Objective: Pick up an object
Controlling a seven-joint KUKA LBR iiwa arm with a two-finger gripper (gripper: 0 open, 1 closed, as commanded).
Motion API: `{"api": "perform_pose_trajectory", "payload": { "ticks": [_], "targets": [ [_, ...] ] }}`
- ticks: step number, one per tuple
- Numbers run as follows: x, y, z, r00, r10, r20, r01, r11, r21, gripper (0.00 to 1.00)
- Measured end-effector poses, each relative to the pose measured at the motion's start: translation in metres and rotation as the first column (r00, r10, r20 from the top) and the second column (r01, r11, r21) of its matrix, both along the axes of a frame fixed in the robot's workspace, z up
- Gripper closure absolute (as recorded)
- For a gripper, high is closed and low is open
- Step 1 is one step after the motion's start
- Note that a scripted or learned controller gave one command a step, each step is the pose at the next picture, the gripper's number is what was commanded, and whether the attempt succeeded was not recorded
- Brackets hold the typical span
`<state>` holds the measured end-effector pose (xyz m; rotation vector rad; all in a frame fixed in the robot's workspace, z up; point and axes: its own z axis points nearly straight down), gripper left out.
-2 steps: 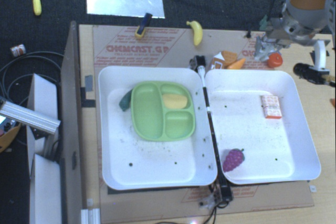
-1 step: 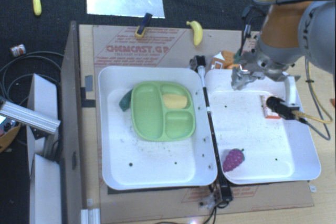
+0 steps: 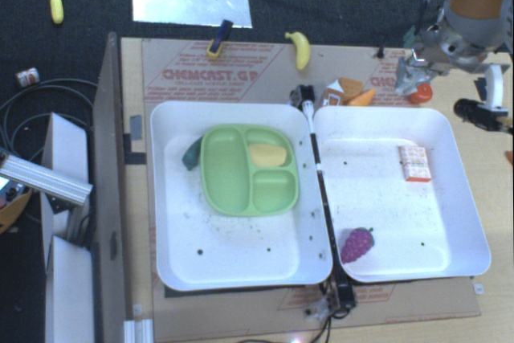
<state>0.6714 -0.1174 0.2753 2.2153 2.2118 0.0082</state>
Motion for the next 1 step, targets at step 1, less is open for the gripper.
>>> {"api": "perform_pose_trajectory", "payload": {
  "ticks": [1],
  "targets": [
    [-0.0296,0.0339,-0.066,1.0,0.007,-0.015,-0.007,1.0,0.005,1.0]
  ]
}}
